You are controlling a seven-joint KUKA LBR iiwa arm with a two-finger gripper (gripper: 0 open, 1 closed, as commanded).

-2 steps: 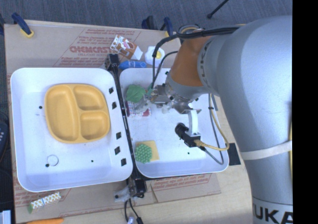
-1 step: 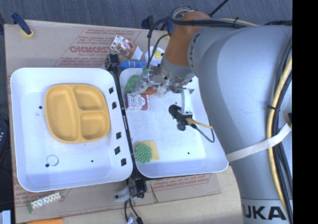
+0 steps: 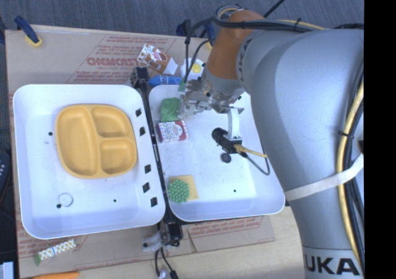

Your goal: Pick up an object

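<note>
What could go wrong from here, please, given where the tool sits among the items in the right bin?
1. The tool sits over the green item, close to the red-and-white packet. It might catch or nudge the packet as well.
2. Both lie close to the right bin's wall by the divider, so a finger could strike it.
3. The arm hangs over the bin's far side, so things beneath it cannot be checked from this view.

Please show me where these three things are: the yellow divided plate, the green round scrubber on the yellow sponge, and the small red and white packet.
yellow divided plate [image 3: 96, 140]: camera view, middle ridge.
green round scrubber [image 3: 179, 189]: camera view, its top.
red and white packet [image 3: 172, 131]: camera view, its face.
</note>
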